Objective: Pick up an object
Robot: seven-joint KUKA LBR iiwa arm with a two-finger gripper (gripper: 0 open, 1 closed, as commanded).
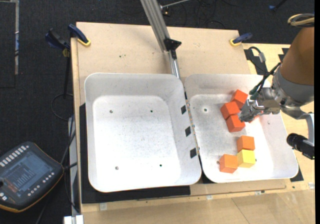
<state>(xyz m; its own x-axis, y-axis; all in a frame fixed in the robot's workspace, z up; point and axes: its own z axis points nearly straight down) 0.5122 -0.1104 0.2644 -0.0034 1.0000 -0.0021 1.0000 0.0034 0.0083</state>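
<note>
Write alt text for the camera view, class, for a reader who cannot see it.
A grey robot arm reaches from the right, its claw over a cluster of orange blocks in the right white bin. Nearer the front lie two more orange blocks and a yellow block.

1. The bench (130, 43) is a pale wooden board, seen at a slant from above.
2. Two shallow white bins rest on it side by side, touching along their inner edges: the left bin (95, 133) and the right bin (210, 90).
3. Clamps grip the bench's far edge: one at the left corner (79, 35), one at the right (240, 39).
</note>
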